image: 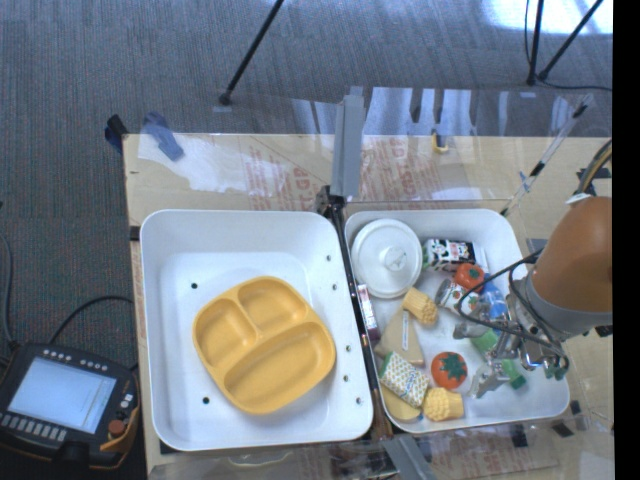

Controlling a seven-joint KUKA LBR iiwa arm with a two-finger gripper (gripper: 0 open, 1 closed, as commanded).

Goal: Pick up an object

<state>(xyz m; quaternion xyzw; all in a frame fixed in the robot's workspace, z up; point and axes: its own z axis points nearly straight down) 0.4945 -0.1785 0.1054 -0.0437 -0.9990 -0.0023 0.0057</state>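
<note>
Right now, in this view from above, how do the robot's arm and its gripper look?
The arm is a rounded body with a broad orange band over grey. Thin black cables loop beside it. The two-finger gripper is grey metal, small and angular.

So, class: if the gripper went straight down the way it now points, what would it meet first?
Probably the green object lying on the floor of the right bin, right under the gripper. Depth is hard to judge from this slanted view, so the orange tomato-like toy beside it is possible.

Green object [512,376] partly behind the hand [492,380]
</note>
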